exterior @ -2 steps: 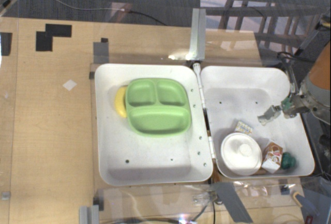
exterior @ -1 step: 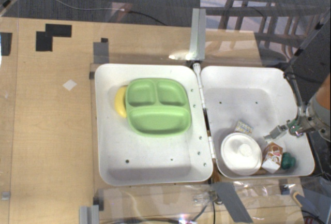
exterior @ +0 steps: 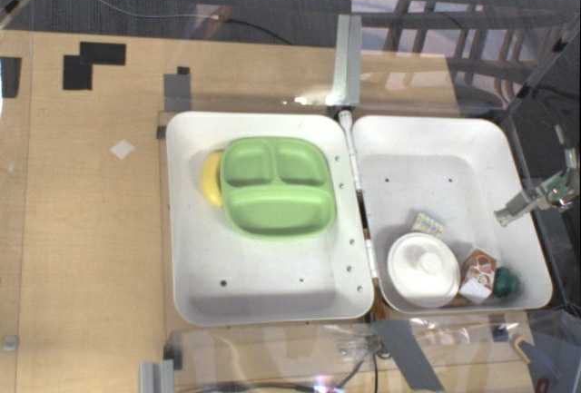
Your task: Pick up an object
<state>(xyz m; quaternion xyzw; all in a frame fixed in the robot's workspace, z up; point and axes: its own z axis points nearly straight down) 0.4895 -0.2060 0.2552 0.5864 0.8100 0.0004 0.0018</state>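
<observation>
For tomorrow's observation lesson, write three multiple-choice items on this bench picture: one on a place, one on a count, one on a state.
1. Where does the green tray lie?
A. left bin
B. right bin
C. on the bench outside the bins

2. How many compartments does the green tray have?
A. two
B. three
C. five

3. How does the white bowl stand to the small carton?
A. stacked on it
B. beside it
C. in another bin

Answers:
1 A, it rests on the left bin floor, partly over a yellow thing.
2 B, two small above one long.
3 B, both sit side by side in the right bin.
</observation>
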